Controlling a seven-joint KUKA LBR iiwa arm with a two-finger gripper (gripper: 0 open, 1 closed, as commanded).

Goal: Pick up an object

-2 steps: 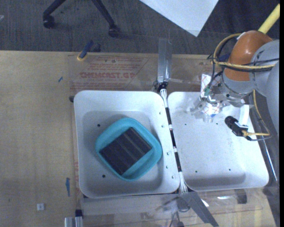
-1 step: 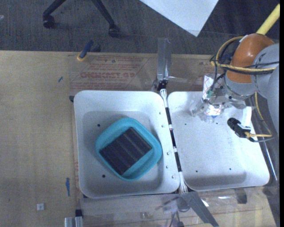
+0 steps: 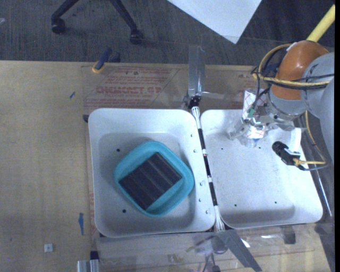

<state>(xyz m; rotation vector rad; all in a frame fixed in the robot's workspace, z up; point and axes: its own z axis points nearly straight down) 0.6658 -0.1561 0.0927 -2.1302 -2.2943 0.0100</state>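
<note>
The table (image 3: 42, 159) is pale wood and carries two shallow white bins side by side, their inner rims touching along the middle. Behind it lies dark floor, with a white sheet (image 3: 218, 13) at the far edge and the wheeled legs of a chair (image 3: 95, 16) to its left.

The left bin (image 3: 101, 119) holds the only loose thing to pick. This is a blue dish (image 3: 127, 164), square with rounded corners and turned at a slant to the bin walls. It rests flat on the bin floor, toward the near right part. A dark ribbed block (image 3: 150, 179) lies inside the dish and covers most of its floor.

The right bin (image 3: 265, 202) is where the arm (image 3: 319, 90) reaches in from the right, grey with its orange band (image 3: 297, 64) uppermost.

The claw (image 3: 249, 130) sits over the far part of the right bin, near the back wall and toward the middle divider. It is blurred, so I cannot tell whether it is wide or narrow, and nothing can be seen held in it. It is well apart from the dish, with the bin rims between them.

Faded red print (image 3: 130, 89) marks the table behind the left bin. A small blue and yellow clamp (image 3: 102, 60) lies at the far table edge.
</note>
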